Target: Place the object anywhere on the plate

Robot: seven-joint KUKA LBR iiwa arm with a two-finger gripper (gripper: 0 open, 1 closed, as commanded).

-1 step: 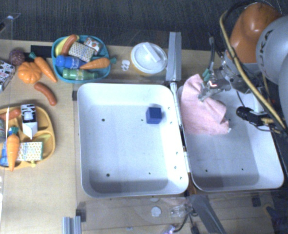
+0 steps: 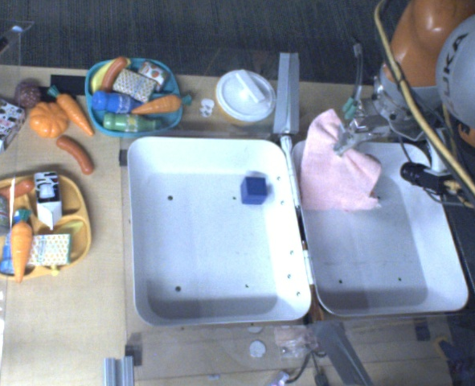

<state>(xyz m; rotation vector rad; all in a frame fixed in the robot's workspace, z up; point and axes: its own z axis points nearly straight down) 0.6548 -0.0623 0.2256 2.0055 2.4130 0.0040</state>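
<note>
A pink cloth point(image 2: 336, 177) lies crumpled in the far left part of the right bin point(image 2: 398, 280), its edge up against the bin wall. My gripper point(image 2: 349, 140) is down at the cloth's upper part, touching or just above the fabric. A small blue cube point(image 2: 255, 190) sits in the left bin point(image 2: 197, 272), toward its far right. On the bench at the far left rests a yellow plate point(image 2: 76, 240) loaded with toy food.
A blue bowl point(image 2: 133, 95) of toy vegetables and a white round lid point(image 2: 245, 95) stand behind the left bin. Loose toy carrots, a pumpkin and a sausage lie at the far left. The arm and its cables cover the right bin's far right corner.
</note>
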